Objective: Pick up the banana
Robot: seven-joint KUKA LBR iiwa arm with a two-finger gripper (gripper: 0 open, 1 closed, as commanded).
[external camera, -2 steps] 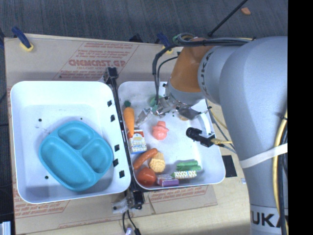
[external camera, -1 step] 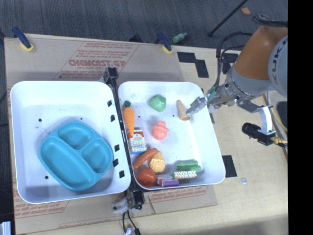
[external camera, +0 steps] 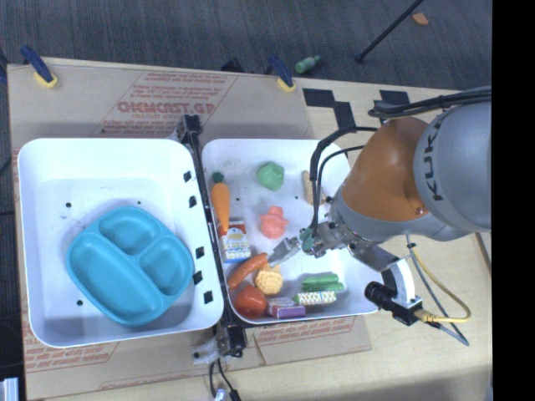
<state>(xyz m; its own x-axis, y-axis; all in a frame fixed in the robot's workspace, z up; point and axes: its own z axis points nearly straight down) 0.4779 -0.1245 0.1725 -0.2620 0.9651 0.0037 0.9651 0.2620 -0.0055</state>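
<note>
Blue plate (external camera: pixel 125 261): lay in the left bin (external camera: pixel 33 224), well apart from the arm.
Orange carrot (external camera: pixel 220 207): lay along the left wall of the right bin (external camera: pixel 251 147), its long axis running from far edge to near edge.
Yellow knobbly piece (external camera: pixel 268 282): sat near the right bin's near edge and looked more like corn than the fruit wanted.
Gripper (external camera: pixel 287 250): hung just beyond the knobbly piece, aimed at the bin's near-left corner. Nothing showed between the jaws, and whether they were released or clenched could not be told.
Pale sliver (external camera: pixel 307 189): stood by the cable loop at the arm's edge, mostly hidden.
Banana: not seen for certain. The pale sliver was the likeliest candidate.
Relation: if so, it lay from the gripper towards the far edge and slightly right, with its long axis far-to-near. The gripper would need to back off and turn.
</note>
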